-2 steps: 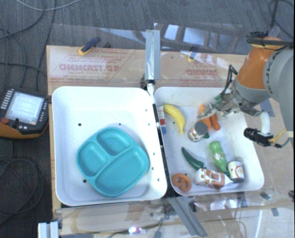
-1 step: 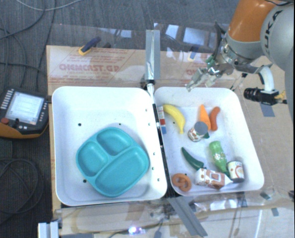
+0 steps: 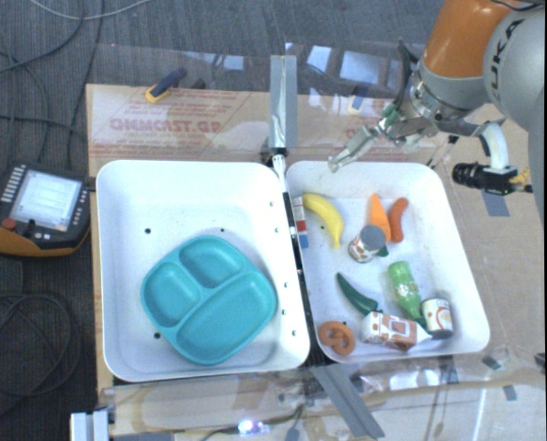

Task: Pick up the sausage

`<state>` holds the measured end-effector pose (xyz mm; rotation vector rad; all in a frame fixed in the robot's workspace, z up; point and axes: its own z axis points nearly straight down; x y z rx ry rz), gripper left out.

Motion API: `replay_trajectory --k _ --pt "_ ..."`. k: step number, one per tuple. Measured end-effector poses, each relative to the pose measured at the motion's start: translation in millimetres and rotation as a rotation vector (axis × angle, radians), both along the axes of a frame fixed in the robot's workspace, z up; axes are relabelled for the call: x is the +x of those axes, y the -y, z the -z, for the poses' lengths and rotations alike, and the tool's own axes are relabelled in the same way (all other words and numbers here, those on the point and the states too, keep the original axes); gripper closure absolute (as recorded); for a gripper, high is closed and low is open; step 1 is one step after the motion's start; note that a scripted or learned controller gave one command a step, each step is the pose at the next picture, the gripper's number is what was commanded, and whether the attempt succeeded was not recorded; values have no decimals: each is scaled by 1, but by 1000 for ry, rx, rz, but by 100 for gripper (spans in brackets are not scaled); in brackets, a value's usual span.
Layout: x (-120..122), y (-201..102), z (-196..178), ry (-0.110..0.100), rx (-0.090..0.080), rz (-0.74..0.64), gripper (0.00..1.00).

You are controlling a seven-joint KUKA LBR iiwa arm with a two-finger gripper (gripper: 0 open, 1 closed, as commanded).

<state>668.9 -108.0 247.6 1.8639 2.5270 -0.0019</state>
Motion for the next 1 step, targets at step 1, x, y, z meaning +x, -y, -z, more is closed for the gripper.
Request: replay_trajectory --k 1 --pt "-37 50 98 -3 -1 82 0"
